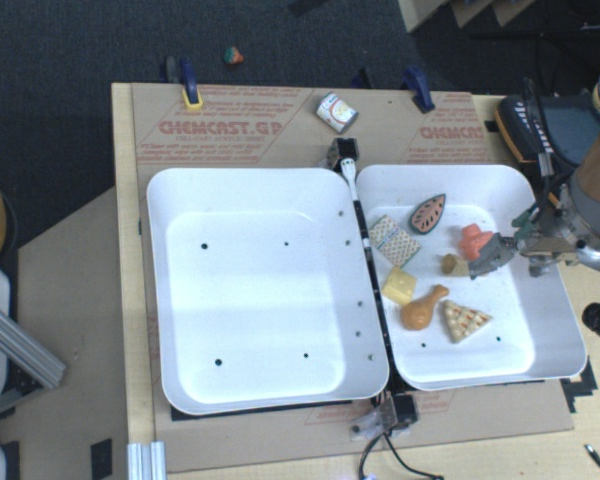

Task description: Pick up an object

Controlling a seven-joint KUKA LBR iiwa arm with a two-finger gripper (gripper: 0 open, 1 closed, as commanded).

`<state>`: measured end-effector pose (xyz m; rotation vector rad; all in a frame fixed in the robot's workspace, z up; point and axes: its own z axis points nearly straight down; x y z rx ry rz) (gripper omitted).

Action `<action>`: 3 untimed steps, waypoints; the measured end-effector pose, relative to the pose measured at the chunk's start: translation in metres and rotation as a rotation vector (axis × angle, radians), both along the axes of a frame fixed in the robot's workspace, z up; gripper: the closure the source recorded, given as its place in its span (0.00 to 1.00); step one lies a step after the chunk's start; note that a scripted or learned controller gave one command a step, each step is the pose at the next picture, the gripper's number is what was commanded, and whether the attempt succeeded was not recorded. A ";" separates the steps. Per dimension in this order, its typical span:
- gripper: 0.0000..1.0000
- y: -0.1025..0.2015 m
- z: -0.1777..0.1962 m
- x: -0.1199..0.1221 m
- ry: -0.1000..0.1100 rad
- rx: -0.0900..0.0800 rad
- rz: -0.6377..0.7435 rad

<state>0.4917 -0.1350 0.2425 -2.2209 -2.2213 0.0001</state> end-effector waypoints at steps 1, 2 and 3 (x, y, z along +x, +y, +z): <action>0.00 0.015 -0.138 -0.015 0.010 0.002 -0.001; 1.00 0.015 -0.122 -0.012 -0.003 -0.001 -0.001; 1.00 0.033 -0.159 0.081 -0.005 0.000 0.005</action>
